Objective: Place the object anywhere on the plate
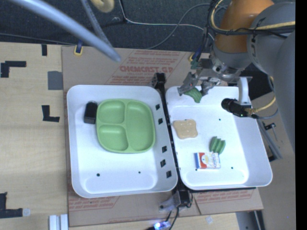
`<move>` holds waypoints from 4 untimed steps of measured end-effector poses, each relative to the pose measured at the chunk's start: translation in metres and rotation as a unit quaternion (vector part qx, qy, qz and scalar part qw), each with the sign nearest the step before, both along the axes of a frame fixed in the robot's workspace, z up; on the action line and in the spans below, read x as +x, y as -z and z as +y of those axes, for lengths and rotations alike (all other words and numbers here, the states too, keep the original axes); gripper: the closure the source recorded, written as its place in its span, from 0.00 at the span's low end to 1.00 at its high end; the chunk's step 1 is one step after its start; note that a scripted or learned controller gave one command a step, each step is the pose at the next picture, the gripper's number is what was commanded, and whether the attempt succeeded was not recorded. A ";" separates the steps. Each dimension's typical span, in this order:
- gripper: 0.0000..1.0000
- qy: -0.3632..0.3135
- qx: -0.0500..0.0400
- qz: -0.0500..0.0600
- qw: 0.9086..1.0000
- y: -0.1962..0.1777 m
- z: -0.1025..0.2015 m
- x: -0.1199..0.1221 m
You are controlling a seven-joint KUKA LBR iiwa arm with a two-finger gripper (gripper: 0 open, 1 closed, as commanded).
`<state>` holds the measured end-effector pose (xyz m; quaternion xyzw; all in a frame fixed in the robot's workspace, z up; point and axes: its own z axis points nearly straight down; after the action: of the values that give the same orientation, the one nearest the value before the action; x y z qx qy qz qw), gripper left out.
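A light green plate (pixel 125 126) with three compartments lies in the left bin (pixel 86 176). My gripper (pixel 196 89) hangs over the back left corner of the right bin (pixel 249 171), a little above its floor. A small dark green object (pixel 195 96) sits between the fingertips, and the gripper is shut on it. The plate is to the left of the gripper, across the divider between the bins.
A black block (pixel 90 112) lies against the plate's left side. In the right bin are a tan toast slice (pixel 185 128), a green ribbed piece (pixel 217 144) and a small red, white and blue carton (pixel 207 160). Cables run behind the bins.
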<state>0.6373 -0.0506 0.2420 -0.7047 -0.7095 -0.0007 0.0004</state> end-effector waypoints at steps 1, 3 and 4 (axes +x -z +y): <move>1.00 0.000 0.000 0.001 1.000 -0.004 0.053 -0.007; 1.00 0.000 -0.001 0.001 1.000 0.021 0.174 0.002; 1.00 0.000 0.000 0.001 1.000 0.008 0.218 -0.004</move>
<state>0.6335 0.1670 0.2344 -0.7050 -0.7092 0.0000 0.0008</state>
